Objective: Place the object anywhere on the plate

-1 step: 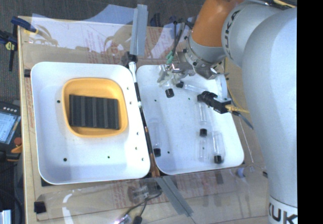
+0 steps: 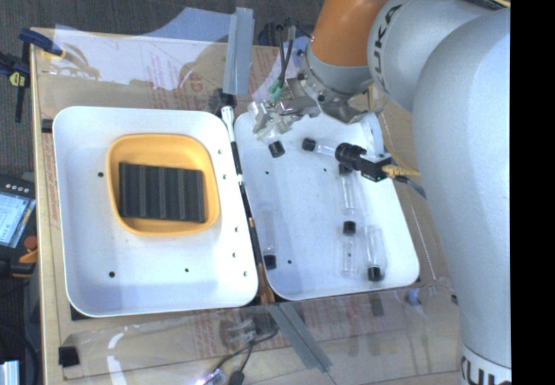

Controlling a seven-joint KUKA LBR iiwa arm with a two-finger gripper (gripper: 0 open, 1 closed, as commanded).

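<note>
Your arm (image 2: 408, 36) reaches in from the right and bends down over the far left corner of the right bin (image 2: 395, 275). The end effector (image 2: 276, 119) hovers there just above the bin floor, and you cannot tell whether it is released or clenched, since its tip is a small, cluttered shape. Several clear tubes with black caps lie scattered in that bin: one (image 2: 277, 147) just below the end effector, one (image 2: 319, 147) a little to its right, one (image 2: 349, 205) near the middle, one (image 2: 373, 253) toward the near right corner, and one (image 2: 267, 240) along the left wall. The yellow plate (image 2: 130, 153), with its dark ribbed insert (image 2: 163, 191), sits in the left bin (image 2: 78, 275).
</note>
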